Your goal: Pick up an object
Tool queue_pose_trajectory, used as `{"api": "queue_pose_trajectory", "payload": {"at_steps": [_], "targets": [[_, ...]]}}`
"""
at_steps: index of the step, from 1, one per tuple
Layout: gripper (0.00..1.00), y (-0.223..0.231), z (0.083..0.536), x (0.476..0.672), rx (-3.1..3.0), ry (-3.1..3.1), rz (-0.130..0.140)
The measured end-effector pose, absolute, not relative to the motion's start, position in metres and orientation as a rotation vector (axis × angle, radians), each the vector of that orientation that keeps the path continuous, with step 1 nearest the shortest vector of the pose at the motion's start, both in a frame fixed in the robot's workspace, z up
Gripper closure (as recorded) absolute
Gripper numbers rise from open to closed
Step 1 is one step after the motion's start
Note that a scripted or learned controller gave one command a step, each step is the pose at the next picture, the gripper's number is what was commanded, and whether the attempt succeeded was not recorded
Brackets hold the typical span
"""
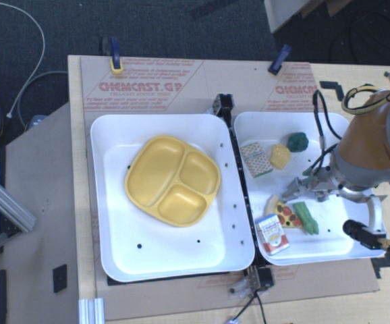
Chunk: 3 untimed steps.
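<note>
The small red-and-white carton (271, 233) sits at the near edge of the right bin (330, 248), beside a green bean-like toy (306, 217) and pizza-slice toy (286, 214). The gripper (303, 189) hangs just above them; I cannot tell how it is set, and nothing looks lifted yet.

A dark carpeted floor (148, 19) surrounds the table (87, 181), whose top is brown printed cardboard held by blue clamps (116, 54). A white cable (26, 19) loops across the floor at left.
</note>
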<state>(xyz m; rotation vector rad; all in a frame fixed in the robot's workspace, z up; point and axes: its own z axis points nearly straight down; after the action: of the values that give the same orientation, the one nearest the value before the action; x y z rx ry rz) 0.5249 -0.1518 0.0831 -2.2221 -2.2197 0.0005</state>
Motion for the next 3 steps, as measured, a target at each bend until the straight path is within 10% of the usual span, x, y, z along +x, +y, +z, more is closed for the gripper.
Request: {"api": "queue_pose_trajectory", "payload": {"at_steps": [1, 3], "targets": [[1.00, -0.152, 0.095, 0.525, -2.224, -2.221, -0.001], [1.00, -0.143, 0.197, 0.521, -2.223, -2.227, -0.005]]}}
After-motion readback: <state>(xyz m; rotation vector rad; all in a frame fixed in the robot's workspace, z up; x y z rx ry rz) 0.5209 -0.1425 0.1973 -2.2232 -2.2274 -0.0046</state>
